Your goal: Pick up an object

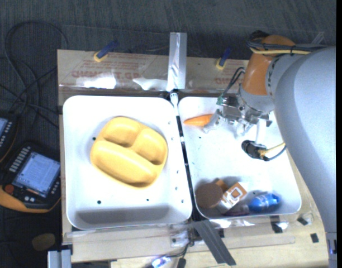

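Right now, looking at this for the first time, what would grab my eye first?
The big yellow bun-shaped object dominates the left bin. Next comes the grey arm with its orange band, reaching in from the right, its gripper over the far end of the right bin beside a small orange piece. A brown, orange-white and blue cluster sits at that bin's near end.

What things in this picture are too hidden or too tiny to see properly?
- Gripper, camera view: its fingers are small and tangled with cables, so open or shut is unclear.
- Brown object in the right bin: partly covered by the small orange-and-white box; its shape is unclear.
- Blue object: blurred, so what it is stays unknown.
- Orange object near the gripper: touching it or apart cannot be told.
- Arm: cut off by the right edge.
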### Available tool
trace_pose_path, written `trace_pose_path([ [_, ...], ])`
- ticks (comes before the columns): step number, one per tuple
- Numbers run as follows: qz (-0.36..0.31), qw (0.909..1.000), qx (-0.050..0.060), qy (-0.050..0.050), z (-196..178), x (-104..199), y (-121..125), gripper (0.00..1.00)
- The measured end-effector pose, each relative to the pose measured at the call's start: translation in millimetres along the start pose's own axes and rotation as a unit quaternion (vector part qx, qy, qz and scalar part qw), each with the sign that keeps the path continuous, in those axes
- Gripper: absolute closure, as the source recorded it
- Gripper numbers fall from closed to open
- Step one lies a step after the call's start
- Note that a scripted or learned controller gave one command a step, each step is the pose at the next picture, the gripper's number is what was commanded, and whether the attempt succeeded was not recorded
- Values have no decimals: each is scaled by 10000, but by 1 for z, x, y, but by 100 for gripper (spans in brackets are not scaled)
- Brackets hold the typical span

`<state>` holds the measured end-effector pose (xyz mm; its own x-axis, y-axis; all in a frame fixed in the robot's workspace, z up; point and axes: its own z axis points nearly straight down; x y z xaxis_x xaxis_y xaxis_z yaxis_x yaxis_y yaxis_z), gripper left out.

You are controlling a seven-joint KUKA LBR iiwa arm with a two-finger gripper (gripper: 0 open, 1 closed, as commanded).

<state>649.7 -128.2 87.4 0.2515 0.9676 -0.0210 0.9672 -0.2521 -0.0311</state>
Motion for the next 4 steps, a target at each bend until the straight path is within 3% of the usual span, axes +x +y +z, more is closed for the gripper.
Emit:
trace_pose_path([
  [1, -1441, 9894, -170, 57, -97, -2, 17, 0],
  [2, -2229, 9747, -173, 47, -64, -39, 19, 0],
  [3, -2268, 9737, -206, 37, -2, 20, 16, 0],
  [4, -2272, 9737, -162, 19, -10, 17, 15, 100],
])
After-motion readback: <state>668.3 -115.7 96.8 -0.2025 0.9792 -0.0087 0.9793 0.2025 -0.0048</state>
